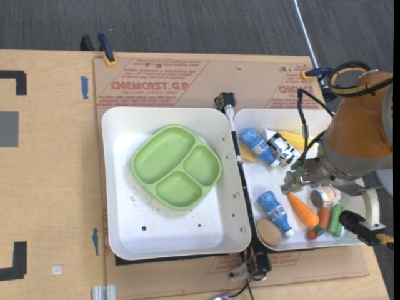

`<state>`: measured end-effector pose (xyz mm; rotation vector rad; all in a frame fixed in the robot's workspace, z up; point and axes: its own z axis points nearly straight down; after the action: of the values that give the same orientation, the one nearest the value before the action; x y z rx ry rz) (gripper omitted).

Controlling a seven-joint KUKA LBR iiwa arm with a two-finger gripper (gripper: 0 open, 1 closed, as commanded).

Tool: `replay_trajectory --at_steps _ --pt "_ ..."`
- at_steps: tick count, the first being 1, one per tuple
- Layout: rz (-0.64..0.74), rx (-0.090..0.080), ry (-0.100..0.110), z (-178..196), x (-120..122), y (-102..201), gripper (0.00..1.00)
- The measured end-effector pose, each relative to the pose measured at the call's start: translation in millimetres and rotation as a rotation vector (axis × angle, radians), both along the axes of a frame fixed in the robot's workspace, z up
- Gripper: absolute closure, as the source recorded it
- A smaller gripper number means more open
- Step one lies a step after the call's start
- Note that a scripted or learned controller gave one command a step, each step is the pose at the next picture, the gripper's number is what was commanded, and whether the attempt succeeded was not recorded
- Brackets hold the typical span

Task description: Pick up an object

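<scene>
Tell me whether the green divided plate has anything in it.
Empty. The green divided plate lies flat in the left bin, and all three of its compartments show bare green, with no toy resting in them.

Matt green plastic plate (177,166) sits in a smooth, glossy white plastic bin (125,230); under both, a dull brown cardboard sheet (156,80) on pale wood bench (44,186).

Green divided plate (177,166) in left white bin (119,186), brown cardboard sheet (156,80) beneath
</scene>
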<state>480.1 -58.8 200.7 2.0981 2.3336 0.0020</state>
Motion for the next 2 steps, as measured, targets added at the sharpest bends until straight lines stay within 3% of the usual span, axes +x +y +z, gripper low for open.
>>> replay_trajectory --at_steps 1,2 --pt "0.000 0.000 0.000 0 0 0 0.00" --pt "0.110 0.000 0.001 -115 0 -62 0.00"
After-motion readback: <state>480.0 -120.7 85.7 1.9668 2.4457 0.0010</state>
